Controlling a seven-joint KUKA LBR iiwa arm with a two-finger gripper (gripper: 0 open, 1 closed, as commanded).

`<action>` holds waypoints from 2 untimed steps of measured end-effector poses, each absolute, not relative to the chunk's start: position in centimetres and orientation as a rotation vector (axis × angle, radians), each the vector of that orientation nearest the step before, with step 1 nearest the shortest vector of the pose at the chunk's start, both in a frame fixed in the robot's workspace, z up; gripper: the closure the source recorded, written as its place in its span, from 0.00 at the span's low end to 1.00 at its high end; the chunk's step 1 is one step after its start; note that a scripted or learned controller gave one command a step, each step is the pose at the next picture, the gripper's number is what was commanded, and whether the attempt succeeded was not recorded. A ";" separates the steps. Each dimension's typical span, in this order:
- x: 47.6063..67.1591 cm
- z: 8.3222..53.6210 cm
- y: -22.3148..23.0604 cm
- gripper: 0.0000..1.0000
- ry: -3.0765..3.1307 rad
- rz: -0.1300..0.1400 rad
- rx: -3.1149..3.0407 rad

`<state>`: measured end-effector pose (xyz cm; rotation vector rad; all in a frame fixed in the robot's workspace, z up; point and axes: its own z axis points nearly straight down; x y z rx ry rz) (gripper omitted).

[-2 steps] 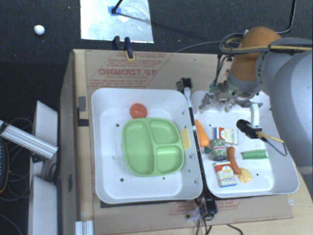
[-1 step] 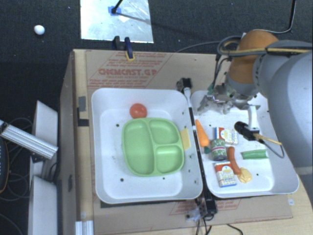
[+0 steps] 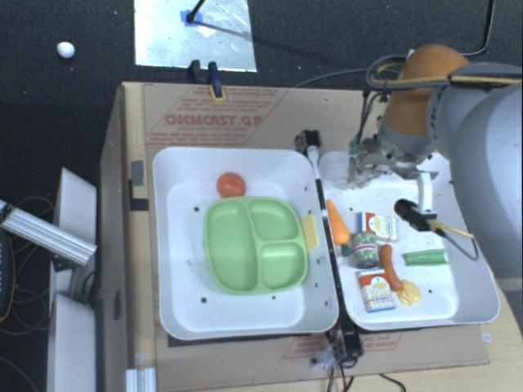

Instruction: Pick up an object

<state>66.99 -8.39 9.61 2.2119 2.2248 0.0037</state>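
- Dark carpet surrounds the bench, with a shiny metal sheet [image 3: 194, 21] lying behind it and a small white ball [image 3: 66, 50] off to one side.
- Brown cardboard [image 3: 214, 117] covers the bench top, under two white bins side by side.
- Using the green tray [image 3: 252, 243] as a marker: it fills the left bin [image 3: 184, 300], a red tomato [image 3: 231, 184] touching its far edge.
- Right of the tray, the right bin [image 3: 474, 300] holds a carrot [image 3: 337, 222], a small tin [image 3: 364, 249], a sausage [image 3: 390, 266], two small cartons and a green pod [image 3: 424, 257].
- The gripper [image 3: 369, 168] hangs over that bin's far corner, well beyond the tray; it looks blurred, and I cannot tell how it is set.
- Nothing looks picked yet. My advice: come straight down on the carrot, which lies apart from the clutter, and close across its width.
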 end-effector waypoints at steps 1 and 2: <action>67.0 9.6 -8.4 0.00 2.225 0.003 2.212; 66.9 8.5 -8.3 0.00 2.225 0.001 2.215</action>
